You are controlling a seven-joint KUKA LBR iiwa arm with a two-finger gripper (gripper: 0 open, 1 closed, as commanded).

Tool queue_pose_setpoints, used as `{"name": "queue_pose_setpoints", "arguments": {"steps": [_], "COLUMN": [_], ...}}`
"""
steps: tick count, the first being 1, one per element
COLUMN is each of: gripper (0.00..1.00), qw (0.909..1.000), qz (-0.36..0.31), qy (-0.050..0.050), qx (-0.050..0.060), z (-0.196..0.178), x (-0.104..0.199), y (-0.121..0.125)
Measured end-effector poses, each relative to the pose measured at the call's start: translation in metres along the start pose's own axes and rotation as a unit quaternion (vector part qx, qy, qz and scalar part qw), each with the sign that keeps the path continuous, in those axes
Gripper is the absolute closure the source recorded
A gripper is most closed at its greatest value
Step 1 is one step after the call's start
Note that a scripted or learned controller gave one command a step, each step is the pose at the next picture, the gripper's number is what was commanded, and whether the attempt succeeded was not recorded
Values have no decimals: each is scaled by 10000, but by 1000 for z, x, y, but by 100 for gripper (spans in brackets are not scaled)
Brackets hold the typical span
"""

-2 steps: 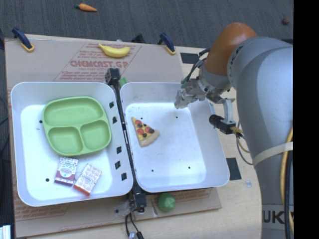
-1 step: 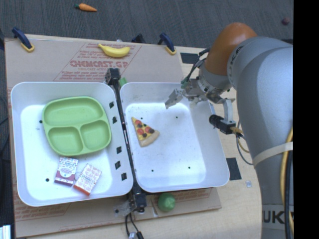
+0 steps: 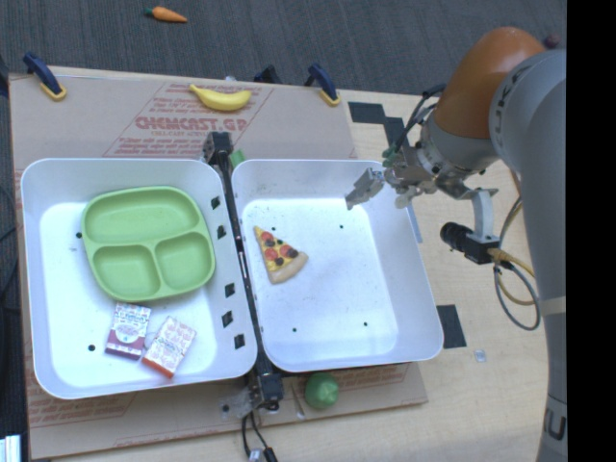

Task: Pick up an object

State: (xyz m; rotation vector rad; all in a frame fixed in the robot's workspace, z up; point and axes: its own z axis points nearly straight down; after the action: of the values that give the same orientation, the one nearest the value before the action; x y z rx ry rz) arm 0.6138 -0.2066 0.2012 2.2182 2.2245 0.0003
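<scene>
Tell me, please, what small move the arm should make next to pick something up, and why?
Probably move the gripper leftward and down toward the toy pizza slice. The gripper sits at the upper right rim of the right white bin, apart from the slice, which lies alone in the bin's left part.

light: bright, even; shadows: soft; glare: mild on white bins (image 3: 38,287); focus: slightly soft
</scene>
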Motion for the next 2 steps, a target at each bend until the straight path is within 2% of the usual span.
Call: {"name": "queue_pose_setpoints", "arguments": {"steps": [1,2], "gripper": [0,0], "qw": [10000,10000], "qz": [-15,-16], "qy": [1,-3], "qx": [24,17], "z": [48,47], "x": [5,4], "y": [-56,-55]}}
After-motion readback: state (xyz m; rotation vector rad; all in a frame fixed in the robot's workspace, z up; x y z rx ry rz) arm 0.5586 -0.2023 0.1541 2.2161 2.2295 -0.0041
